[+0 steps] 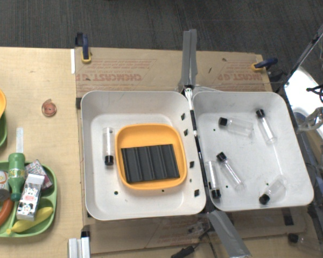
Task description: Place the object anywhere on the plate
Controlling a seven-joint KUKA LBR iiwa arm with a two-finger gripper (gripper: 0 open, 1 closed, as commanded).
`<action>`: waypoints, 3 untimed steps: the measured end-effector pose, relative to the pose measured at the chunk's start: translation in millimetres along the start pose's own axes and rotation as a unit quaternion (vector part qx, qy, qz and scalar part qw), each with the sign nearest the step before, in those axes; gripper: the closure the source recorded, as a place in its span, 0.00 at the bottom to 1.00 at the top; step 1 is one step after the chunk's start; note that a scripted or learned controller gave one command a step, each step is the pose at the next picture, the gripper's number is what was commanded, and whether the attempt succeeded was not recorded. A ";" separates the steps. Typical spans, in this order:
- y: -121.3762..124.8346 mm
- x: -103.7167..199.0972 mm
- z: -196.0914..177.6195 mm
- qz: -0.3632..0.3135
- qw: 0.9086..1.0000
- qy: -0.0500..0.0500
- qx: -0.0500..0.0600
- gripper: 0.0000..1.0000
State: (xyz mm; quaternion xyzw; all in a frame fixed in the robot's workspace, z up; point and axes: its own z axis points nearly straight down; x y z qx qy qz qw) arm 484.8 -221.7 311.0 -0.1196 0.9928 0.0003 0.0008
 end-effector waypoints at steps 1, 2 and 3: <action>-5.1 -26.5 80.5 -0.140 0.990 0.000 0.000 0.00; -20.9 -90.9 71.5 -0.359 0.933 -0.002 0.000 0.00; -33.6 -138.5 111.5 -0.499 0.867 -0.002 0.000 0.00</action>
